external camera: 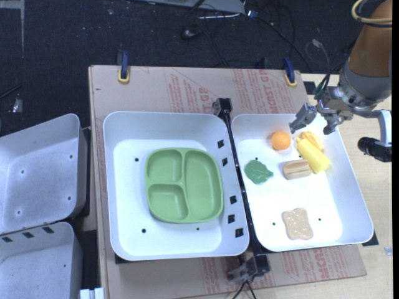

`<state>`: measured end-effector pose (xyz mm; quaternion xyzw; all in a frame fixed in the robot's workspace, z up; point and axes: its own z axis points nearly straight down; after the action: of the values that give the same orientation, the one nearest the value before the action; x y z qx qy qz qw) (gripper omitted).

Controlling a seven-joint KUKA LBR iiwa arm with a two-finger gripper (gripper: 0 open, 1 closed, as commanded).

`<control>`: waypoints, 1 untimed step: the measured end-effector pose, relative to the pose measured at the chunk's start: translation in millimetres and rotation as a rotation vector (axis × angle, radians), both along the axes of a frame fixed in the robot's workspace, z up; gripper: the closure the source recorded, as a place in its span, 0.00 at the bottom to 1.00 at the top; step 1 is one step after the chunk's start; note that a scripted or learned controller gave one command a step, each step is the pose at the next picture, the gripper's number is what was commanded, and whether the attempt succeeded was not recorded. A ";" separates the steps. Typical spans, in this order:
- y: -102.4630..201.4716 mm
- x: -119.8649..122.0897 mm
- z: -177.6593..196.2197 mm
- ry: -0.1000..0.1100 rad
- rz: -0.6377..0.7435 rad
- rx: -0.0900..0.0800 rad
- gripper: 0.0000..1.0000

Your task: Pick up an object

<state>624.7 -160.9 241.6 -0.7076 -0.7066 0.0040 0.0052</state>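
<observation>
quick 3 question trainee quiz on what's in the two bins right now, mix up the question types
1. True or false: the green divided tray lies in the left bin.
2. Which item in the right bin lies closest to the hand? A) tan toast piece B) yellow corn-like piece C) green leafy piece
3. Fill in: the small round item beside the yellow piece is coloured ____.

Key
1. True
2. B
3. Orange
</observation>
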 end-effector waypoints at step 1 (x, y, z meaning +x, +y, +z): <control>0.6 2.5 8.2 -0.013 0.003 -0.002 0.00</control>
<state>627.2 -160.3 249.7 -0.7066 -0.7076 0.0000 -0.0002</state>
